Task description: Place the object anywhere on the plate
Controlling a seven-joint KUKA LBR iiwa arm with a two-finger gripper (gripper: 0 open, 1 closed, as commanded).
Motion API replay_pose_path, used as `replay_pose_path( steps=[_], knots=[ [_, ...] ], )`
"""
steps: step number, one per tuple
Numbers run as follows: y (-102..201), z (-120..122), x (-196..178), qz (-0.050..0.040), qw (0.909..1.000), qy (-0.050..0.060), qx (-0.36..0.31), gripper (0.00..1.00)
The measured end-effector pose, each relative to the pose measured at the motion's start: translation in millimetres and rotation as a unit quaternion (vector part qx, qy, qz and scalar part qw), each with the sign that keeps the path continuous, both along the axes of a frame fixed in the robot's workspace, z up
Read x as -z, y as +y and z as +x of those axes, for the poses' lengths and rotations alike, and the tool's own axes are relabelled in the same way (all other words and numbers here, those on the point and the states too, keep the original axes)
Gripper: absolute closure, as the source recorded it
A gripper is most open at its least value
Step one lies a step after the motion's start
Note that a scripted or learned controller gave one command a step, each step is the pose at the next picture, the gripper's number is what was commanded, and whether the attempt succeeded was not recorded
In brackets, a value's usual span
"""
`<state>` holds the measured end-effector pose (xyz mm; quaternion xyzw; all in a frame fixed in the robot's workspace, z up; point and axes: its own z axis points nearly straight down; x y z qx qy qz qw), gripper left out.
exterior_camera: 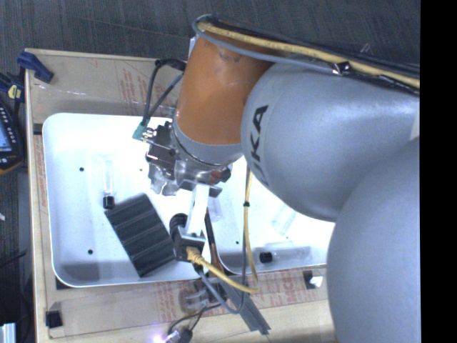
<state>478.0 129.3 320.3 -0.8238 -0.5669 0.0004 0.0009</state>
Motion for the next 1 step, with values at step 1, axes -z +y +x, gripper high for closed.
replay_pose_path(
  steps=[1],
  knots=[
    [36.7, 78.5, 14.7, -0.0014, 0.9821, 0.002, 0.189, 1.00]
  ],
)
